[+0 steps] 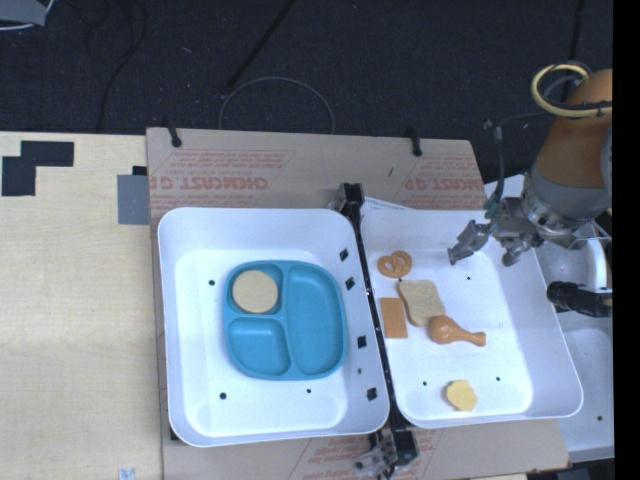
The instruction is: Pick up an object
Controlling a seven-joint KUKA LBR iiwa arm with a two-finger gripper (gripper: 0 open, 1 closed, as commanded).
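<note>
My gripper (490, 248) hangs over the right bin's (545, 368) far right part, fingers spread open with nothing between them. Below and left of it lie a pretzel (395, 264), a slice of bread (422, 301), an orange cracker (393, 318), a chicken drumstick (455, 332) and a small yellow piece (461, 396). The pretzel is the nearest of these, about a hand's width to the gripper's left.
The left bin (190, 368) holds a blue divided plate (285, 320) with a round tan cookie (254, 291) in its upper left compartment. A black divider (365, 308) runs between the bins. Cardboard (300, 173) lies under both.
</note>
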